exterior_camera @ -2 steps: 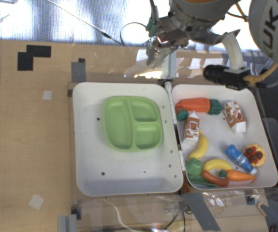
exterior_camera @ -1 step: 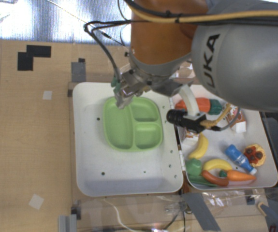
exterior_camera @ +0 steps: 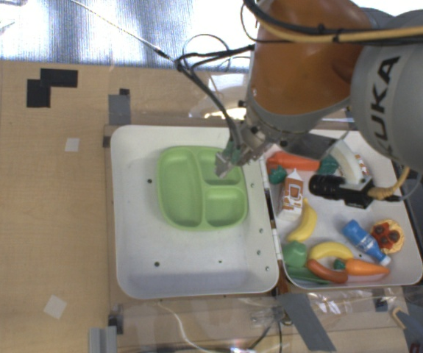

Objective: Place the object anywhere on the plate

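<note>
One green plate [exterior_camera: 196,191] lies in the left bin [exterior_camera: 134,219]; the tool [exterior_camera: 226,164] hangs over the plate's upper right compartment, seemingly pinching a small greenish object [exterior_camera: 229,153]. Judged mid-placement; next calls for lowering, then letting go.

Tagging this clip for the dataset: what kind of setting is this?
Likely a robot-manipulation lab bench, not a kitchen: a KUKA arm over two white bins, a green plate in one, toy food in the other, and taped markers on the benchtop.
</note>
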You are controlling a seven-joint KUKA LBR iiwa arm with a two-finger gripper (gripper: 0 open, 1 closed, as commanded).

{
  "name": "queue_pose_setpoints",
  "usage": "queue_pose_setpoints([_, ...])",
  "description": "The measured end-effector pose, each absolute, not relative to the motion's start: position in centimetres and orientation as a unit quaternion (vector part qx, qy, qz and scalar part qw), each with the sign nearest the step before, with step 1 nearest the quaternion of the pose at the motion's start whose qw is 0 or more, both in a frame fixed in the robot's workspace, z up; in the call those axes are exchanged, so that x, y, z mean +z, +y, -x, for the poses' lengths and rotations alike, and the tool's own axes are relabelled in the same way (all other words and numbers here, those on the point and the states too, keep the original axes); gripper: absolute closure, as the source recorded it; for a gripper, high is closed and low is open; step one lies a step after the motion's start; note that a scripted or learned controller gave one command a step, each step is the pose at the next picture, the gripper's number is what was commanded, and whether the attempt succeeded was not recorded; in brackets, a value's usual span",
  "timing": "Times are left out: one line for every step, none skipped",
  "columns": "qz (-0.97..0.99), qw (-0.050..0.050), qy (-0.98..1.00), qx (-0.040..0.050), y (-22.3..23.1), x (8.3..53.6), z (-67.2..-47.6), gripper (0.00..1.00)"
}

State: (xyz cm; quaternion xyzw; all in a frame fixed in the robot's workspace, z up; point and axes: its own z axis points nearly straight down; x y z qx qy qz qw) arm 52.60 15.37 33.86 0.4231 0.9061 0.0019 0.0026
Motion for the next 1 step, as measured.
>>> queue_pose_setpoints([-0.153,0.005,0.988,0.0010,4.37,37.69,-54.65,1.00])
